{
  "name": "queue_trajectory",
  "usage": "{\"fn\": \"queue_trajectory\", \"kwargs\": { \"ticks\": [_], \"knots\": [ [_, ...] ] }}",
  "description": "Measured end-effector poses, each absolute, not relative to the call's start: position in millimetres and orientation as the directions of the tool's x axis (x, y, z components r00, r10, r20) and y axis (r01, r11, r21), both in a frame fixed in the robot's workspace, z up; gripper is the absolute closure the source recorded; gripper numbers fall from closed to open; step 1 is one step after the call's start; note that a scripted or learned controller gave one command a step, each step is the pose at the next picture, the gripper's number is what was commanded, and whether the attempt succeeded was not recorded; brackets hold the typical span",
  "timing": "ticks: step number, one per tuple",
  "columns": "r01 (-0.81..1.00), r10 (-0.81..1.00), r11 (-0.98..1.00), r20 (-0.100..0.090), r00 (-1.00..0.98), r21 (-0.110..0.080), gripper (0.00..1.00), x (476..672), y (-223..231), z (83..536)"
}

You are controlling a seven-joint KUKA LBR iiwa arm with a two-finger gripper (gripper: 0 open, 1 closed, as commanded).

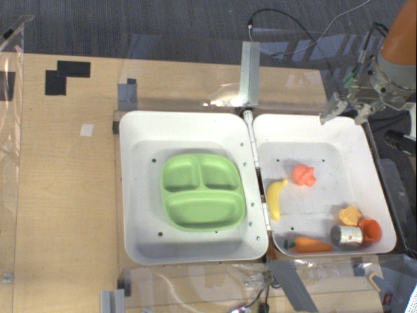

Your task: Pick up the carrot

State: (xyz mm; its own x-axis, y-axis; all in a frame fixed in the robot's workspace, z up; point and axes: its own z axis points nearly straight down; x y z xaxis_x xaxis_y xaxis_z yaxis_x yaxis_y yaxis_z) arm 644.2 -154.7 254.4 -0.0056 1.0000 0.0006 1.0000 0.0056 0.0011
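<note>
At the upper right of the frame the gripper [344,111] hangs over the far rim of the right bin [326,142], its two thin metal fingers spread apart with nothing between them. Below it lies a knobbly pink-orange toy [303,175], then a curved yellow banana [276,198]. The carrot [311,244], a smooth orange taper, lies along the bin's lower edge beside a metal can [347,236].

Two white bins [130,194], one green plate [203,192], one carrot [311,244], one banana [275,198], apparently four other small items.
</note>
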Motion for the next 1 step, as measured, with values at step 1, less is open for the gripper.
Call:
{"fn": "queue_trajectory", "kwargs": {
  "ticks": [1],
  "knots": [
    [0.966,0.966,-0.257,0.0,0.257,0.002,0.0,656.0,-175.7,202.7]
  ]
}}
